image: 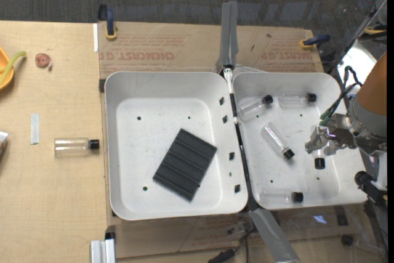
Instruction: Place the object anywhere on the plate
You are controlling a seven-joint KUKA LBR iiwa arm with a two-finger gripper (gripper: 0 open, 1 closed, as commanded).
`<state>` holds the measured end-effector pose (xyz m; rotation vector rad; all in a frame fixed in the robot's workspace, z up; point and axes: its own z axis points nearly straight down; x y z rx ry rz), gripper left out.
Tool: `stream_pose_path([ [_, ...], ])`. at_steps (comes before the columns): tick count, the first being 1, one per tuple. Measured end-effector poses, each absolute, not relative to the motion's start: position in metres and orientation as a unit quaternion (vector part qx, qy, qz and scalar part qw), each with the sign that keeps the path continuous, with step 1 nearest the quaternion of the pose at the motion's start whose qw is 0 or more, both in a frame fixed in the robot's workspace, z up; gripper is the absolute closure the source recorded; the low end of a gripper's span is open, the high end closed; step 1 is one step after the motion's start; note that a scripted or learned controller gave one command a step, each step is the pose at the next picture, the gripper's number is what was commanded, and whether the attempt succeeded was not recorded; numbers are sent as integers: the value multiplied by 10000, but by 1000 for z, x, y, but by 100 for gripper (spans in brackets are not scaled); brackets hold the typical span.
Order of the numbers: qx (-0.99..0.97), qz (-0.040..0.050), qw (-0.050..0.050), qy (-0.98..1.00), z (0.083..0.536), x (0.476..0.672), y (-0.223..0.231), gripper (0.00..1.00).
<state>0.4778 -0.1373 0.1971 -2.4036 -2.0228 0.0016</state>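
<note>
Two white bins (117, 132): one dark plate (184, 164), apparently five vials (277, 140); pincer (321, 140) grip unclear.

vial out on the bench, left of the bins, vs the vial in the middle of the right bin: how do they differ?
The bench vial lies on bare wood outside the bins; the middle vial lies inside the right bin. The bench vial lies level across the view, cap to the right; the middle vial lies on a diagonal, cap toward the lower right. Both are clear with black caps, lying on their sides.

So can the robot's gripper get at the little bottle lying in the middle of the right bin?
Probably yes. The gripper hangs just right of that clear vial, with bare bin floor between them and nothing lying on top of it.
</note>
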Motion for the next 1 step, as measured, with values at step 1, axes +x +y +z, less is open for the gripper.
stream_pose_path([
  [1, -7575, 23, 3, -6528, 210, 612, -103, 100],
])
